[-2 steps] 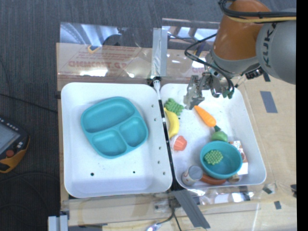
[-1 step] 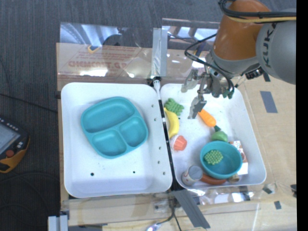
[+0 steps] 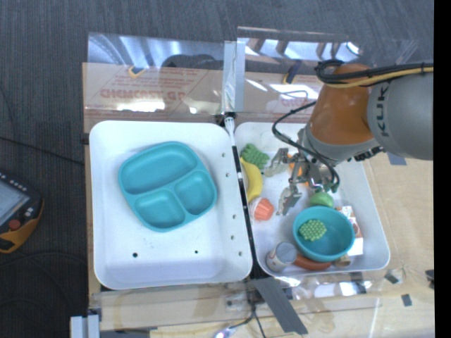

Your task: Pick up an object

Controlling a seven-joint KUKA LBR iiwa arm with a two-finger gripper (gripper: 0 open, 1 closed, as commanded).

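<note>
Down at the front of the right bin (image 3: 378, 239) sits a small grey can (image 3: 281, 255). Just beside it is a blue bowl (image 3: 340, 239) with a bumpy green thing (image 3: 313, 229) inside. An orange thing (image 3: 312, 263) peeks out from under the bowl.

The gripper (image 3: 294, 186) hangs over the middle of this bin, just behind the bowl. I cannot tell if it is open or closed, and I see nothing held in it. A yellow banana (image 3: 252, 179) and a small orange toy (image 3: 262, 210) lie to its left. A green ball (image 3: 321, 198) is tucked close on its other side, and a leafy green toy (image 3: 255, 155) lies at the back.

The left bin (image 3: 120, 259) holds a blue plate (image 3: 168, 185) with three parts.
</note>
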